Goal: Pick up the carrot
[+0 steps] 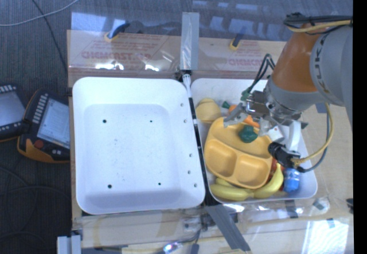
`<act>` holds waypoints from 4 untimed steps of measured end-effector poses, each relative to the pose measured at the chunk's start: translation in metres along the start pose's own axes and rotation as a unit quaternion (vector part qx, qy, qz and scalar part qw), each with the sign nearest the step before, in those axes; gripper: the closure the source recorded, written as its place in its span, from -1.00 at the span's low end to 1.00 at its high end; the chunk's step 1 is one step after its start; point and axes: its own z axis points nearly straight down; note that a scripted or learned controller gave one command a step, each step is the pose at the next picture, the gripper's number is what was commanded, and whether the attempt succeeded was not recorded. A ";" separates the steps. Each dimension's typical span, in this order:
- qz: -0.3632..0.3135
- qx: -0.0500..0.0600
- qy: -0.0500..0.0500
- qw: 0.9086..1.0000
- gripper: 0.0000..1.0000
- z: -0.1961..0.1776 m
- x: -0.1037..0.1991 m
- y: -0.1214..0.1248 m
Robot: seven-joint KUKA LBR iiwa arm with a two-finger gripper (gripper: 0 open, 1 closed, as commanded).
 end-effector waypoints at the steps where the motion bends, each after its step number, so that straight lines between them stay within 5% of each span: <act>1: -0.008 0.000 0.000 1.000 -1.00 0.015 -0.009 0.044; 2: -0.010 0.002 0.001 1.000 1.00 0.008 -0.007 0.043; 3: -0.009 0.002 0.001 1.000 -1.00 0.008 -0.007 0.043; 4: -0.017 -0.007 -0.003 1.000 -1.00 0.087 -0.032 0.080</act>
